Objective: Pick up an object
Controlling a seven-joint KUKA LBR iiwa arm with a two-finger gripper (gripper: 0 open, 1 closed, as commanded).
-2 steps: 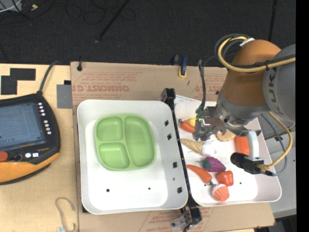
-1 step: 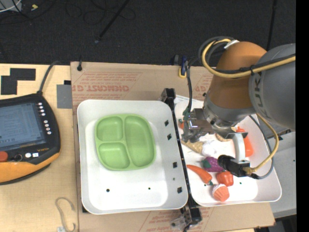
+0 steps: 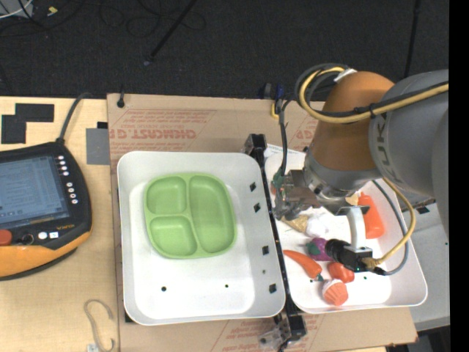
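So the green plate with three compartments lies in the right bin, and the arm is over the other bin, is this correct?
Not quite. The camera view shows the green plate lying in the left bin, not the right one. The arm is over the other bin, the right bin, among the small toys there.

Green tray (image 3: 190, 215) fills left bin's (image 3: 139, 270) middle; open floor below tray; toys crowd right bin (image 3: 407, 288) beside it.

Two shallow white plastic bins (image 3: 139, 270) look smooth and faintly glossy. At nine o'clock of centre, a light green three-compartment plastic tray (image 3: 190, 215) has a soft sheen. Matt brown printed cardboard (image 3: 183, 127) lies beneath. The glossy orange wrist band (image 3: 352, 108) joins a smooth grey arm casing (image 3: 418, 138).
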